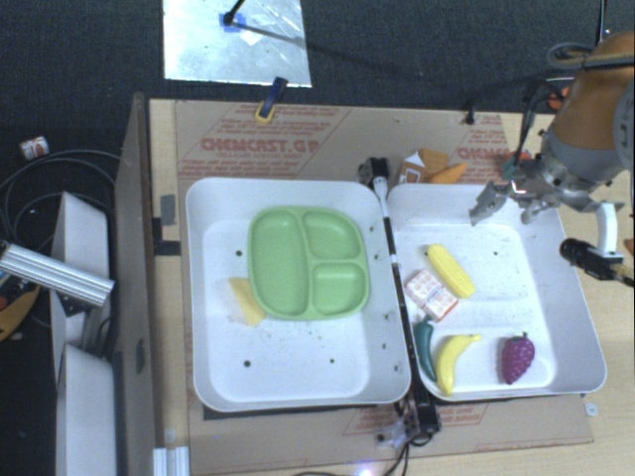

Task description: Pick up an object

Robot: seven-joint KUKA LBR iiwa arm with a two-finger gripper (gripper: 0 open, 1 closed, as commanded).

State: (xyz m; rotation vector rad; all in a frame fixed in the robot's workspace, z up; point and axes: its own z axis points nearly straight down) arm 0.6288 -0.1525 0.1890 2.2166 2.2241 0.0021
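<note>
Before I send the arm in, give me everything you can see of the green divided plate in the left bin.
The green plate is a pale green, rounded-square tray that looks like matte plastic, with three compartments: one tall section on its left and two smaller ones stacked on its right. All look bare. It lies flat, face up, slightly above the middle of the left bin. A pale yellow piece lies against its lower-left edge.

"CHEMCAST GP" on cardboard sheet (298, 132)
</note>
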